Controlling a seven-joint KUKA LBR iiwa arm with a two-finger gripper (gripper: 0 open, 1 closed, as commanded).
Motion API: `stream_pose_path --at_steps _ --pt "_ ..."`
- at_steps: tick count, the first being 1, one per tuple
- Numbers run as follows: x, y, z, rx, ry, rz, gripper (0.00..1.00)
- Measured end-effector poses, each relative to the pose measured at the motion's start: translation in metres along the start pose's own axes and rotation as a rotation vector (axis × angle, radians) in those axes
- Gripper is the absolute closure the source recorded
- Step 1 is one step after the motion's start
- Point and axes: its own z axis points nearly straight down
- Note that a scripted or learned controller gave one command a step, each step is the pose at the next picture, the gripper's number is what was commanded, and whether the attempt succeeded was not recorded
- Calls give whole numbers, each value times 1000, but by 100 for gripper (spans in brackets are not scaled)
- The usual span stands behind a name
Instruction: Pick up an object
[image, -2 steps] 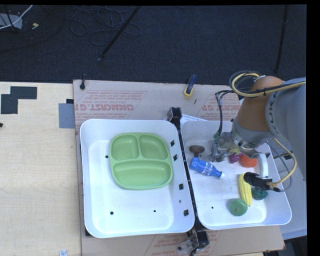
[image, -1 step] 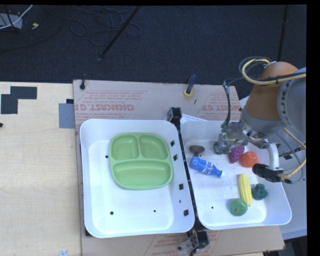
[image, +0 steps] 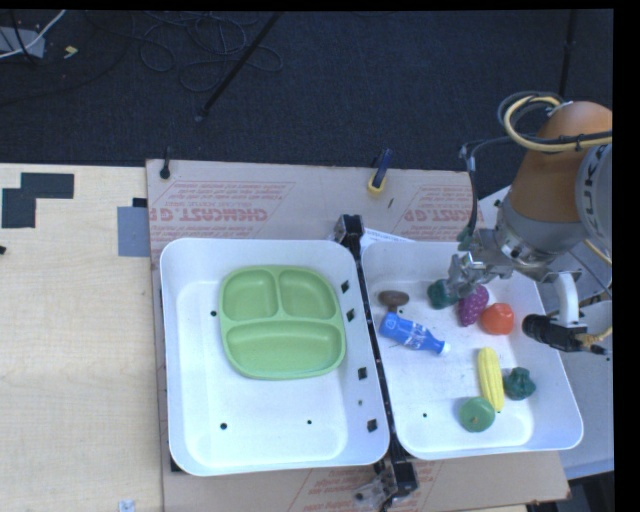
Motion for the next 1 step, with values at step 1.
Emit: stream_pose_path --at_steps 1 --pt "-1 -1 -36 -1 -1 -1 100"
